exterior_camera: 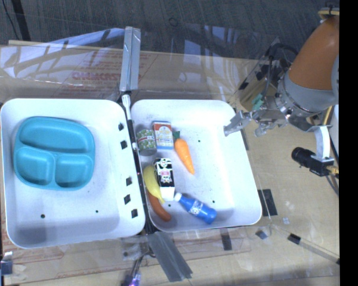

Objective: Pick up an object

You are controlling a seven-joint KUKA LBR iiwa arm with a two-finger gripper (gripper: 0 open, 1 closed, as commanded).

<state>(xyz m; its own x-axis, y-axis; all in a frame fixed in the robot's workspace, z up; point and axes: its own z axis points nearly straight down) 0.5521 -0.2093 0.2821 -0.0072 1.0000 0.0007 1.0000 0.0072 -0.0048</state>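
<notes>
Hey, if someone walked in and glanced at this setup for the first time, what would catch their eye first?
Probably the big blue divided tray lying alone in the left bin. Next, the cluster of toys along the right bin's left side: an orange carrot, a yellow banana and a blue bottle. The gripper hovers over that bin's upper right corner.

Right bin (227,177): right half open; toys (167,171) crowd left.

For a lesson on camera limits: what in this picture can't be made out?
- Gripper, camera view: too small and blurred to judge.
- Hot dog: partly under the banana and carton.
- Box and can labels: print too small to read.
</notes>
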